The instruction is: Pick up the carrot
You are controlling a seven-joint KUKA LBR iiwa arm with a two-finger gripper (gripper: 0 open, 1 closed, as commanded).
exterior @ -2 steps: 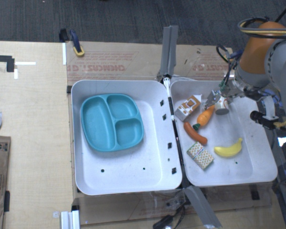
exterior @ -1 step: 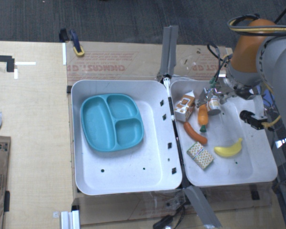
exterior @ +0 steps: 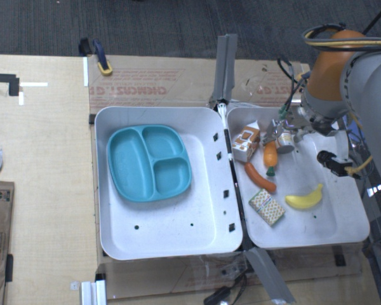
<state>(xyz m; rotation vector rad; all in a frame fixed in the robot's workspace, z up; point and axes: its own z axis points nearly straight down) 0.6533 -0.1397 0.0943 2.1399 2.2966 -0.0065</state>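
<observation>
Two white bins sit side by side on the bench (exterior: 38, 126). The left bin (exterior: 162, 234) has a blue plate (exterior: 150, 162) in it. The plate has three parts and lies flat, closer to the left and back of the bin.

The right bin (exterior: 324, 227) holds the food things. The carrot (exterior: 270, 155) is orange with a little green end pointing to the front. It lies near the back of the bin, a bit left of the middle. Just to its left is a small carton (exterior: 246, 141) that is brown and white. In front of the carrot lies a long red-orange sausage (exterior: 260, 176), on a slant. One end of the sausage is very close to the carrot's green tip. Near the sausage's other end is a little green and tan packet (exterior: 267, 207). A yellow banana (exterior: 305, 197) lies to the right of the packet.

The grey arm (exterior: 359, 75) comes in from the right, with its orange band (exterior: 333, 68) up high. The jaws (exterior: 283, 137) are low in the right bin, just beside the top of the carrot, to its right. I cannot tell if the jaws are open or closed, or if they have hold of anything.
</observation>
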